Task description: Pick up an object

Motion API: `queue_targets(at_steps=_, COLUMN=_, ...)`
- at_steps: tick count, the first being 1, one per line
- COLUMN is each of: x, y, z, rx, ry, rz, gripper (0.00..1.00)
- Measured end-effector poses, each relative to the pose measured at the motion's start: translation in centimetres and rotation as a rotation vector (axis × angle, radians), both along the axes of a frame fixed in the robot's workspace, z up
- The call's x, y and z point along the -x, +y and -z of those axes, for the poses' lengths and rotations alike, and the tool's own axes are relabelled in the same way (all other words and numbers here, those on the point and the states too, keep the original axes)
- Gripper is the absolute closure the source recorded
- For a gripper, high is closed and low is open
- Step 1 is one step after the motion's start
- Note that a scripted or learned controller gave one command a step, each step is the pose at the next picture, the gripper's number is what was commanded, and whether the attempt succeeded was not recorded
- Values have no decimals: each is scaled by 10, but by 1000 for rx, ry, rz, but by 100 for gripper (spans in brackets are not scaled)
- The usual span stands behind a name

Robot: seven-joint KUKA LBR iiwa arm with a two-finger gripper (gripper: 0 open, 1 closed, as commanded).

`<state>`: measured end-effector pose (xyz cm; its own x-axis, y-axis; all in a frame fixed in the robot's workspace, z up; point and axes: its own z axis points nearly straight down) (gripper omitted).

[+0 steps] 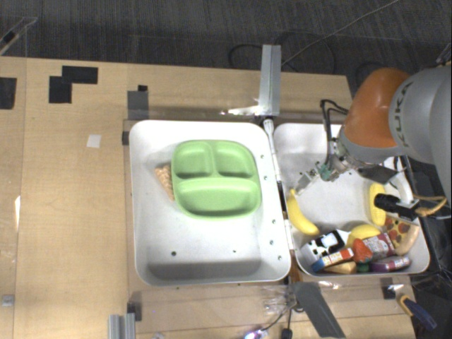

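My gripper point(308, 179) hangs over the middle of the right bin point(296, 141), pointing left toward the divider between the bins. It sits just above and to the right of a banana point(301, 216) that lies along the bin's left wall. I see nothing held in it. Several small toys are heaped at the bin's front: a black and white box point(325, 244), a red bottle point(368, 247), a yellow lemon-like fruit point(364, 232) and a purple item point(389, 264). A second yellow piece point(378, 205) lies at the right, partly behind a black part of the arm.
The left bin point(152, 253) holds a green divided plate point(215, 177) with a tan waffle-like piece point(164, 181) peeking out at its left edge. A metal post point(270, 80) stands behind the divider. The orange-banded arm point(374, 115) covers the right bin's far right corner.
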<state>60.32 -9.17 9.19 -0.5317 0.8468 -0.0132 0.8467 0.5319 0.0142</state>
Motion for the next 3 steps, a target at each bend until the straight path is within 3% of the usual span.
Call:
queue_targets(at_steps=1, x=16, y=-3, z=0, rx=-1, ry=-2, rz=-90, gripper=0)
queue_targets(at_steps=2, x=-4, y=0, z=0, rx=1, ry=4, rz=-185, gripper=0)
queue_targets(at_steps=3, x=-61, y=-2, z=3, rx=-5, ry=28, rz=-107, gripper=0)
